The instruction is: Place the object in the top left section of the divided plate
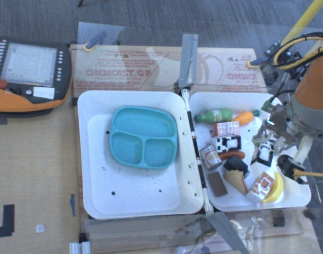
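Note:
A teal divided plate (144, 137) lies in the left bin (92, 184), with one wide section at the back and two smaller ones at the front; nothing rests on it. My gripper (266, 146) hangs low over the right side of the right bin (298, 200), beside a pile of toy food. Just under it sits a small black-and-white item (265, 154); whether the gripper touches it is unclear. Nearby lie a cow-patterned carton (228, 143), a red-and-white carton (227, 128), a green bottle (214, 115) and a carrot (245, 118).
The right bin also holds a can (210, 156), a brown bar (218, 183), an ice-cream cone (237, 179), an orange-and-white box (261, 185) and a banana (277, 189). A teach pendant (29, 75) lies at the far left. Cables (293, 52) hang behind the arm.

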`<state>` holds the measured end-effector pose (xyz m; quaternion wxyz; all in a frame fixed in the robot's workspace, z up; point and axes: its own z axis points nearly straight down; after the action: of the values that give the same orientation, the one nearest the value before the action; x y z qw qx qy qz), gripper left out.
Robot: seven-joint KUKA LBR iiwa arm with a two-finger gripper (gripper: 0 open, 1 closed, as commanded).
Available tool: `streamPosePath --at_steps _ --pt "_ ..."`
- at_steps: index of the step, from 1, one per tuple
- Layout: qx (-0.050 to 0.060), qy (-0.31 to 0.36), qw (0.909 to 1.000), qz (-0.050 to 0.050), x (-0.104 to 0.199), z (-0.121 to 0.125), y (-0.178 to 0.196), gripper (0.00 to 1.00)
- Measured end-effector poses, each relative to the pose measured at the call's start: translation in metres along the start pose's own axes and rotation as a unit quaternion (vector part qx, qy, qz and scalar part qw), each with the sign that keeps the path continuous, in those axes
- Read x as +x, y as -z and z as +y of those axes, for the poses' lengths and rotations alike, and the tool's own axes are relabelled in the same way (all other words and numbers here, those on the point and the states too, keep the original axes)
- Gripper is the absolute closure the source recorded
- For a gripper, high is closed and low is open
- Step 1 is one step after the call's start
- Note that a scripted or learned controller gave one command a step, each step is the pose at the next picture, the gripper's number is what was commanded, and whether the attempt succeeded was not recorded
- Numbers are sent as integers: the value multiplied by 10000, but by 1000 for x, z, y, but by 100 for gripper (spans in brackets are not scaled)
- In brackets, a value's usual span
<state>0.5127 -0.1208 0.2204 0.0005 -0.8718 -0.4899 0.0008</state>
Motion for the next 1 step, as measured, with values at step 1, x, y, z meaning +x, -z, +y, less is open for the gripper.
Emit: streamPosePath --at_steps 1 --pt "-6 -1111 9938 -4 32 -9 97 100"
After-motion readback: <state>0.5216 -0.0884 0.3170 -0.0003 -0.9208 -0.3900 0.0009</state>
